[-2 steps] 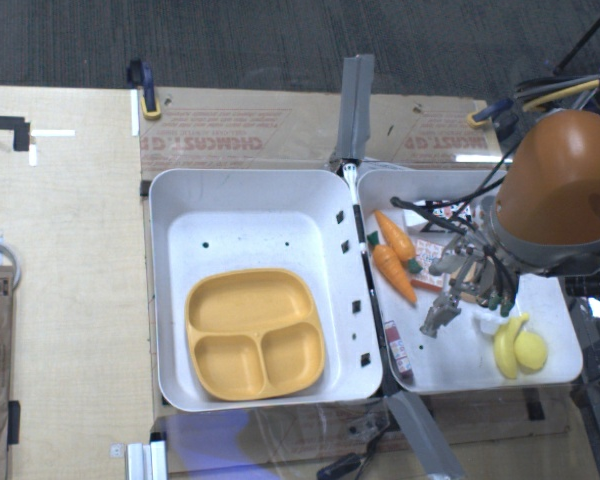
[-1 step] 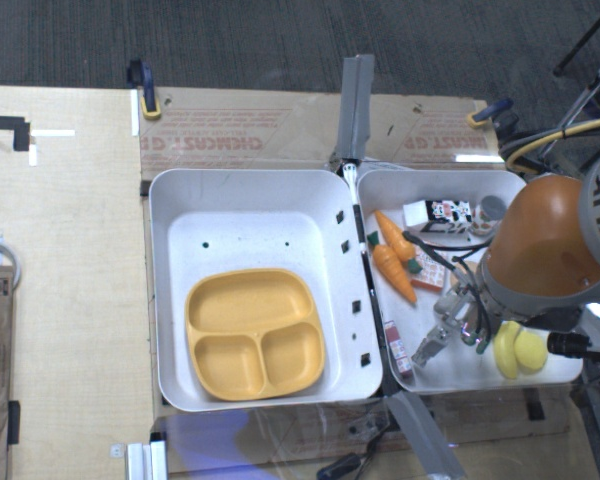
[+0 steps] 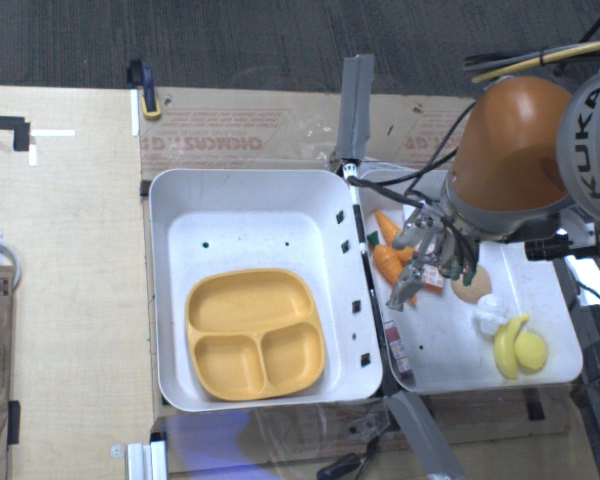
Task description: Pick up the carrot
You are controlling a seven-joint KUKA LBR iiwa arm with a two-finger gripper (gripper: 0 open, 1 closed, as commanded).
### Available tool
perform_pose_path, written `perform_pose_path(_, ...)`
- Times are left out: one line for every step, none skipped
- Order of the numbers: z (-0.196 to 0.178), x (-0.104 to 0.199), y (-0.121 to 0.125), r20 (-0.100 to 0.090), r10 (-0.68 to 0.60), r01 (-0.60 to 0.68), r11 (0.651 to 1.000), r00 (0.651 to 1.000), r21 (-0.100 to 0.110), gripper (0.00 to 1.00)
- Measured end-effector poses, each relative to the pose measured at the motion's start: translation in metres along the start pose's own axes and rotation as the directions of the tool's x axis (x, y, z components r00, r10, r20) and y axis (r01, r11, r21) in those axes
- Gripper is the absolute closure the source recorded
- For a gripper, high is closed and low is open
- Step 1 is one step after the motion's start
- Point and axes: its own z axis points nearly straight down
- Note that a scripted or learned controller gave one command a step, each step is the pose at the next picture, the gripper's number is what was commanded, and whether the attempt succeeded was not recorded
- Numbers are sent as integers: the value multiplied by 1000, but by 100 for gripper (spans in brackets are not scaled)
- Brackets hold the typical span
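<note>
The carrot (image 3: 387, 255) lies in the right-hand bin (image 3: 450, 370), right of centre in the frame, close against that bin's left wall, its orange body running from upper left to lower right. I read it as resting on the bin floor, not lifted. The gripper (image 3: 412, 276) sits just to its right and slightly lower in the frame, its metal parts overlapping the carrot's lower end from my viewpoint. Whether the pincer is released, clenched or closed on the carrot I cannot tell; the slant of the camera and the clutter of the wrist hide that.

My judgement is that I am at the approach or grasp step: the tool is down at the carrot, but nothing shows it secured. The next move calls for confirming the tool straddles the carrot across its narrow width, closing, then lifting straight up, keeping clear of the bin wall just beside it.

Further out, a round tan piece (image 3: 472, 285) lies just right of the gripper, a white object (image 3: 490, 314) below that, and a yellow banana (image 3: 518, 346) toward the lower right of the bin. The left bin (image 3: 250, 208) holds a yellow divided plate (image 3: 255, 330), well apart from the work.
</note>
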Motion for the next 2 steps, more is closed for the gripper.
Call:
perform_pose_path(-162, -10, -24, 1, 316, -316, 949, 949, 2, 0)
perform_pose_path(-222, -44, -40, 3, 113, -113, 994, 994, 1, 0)
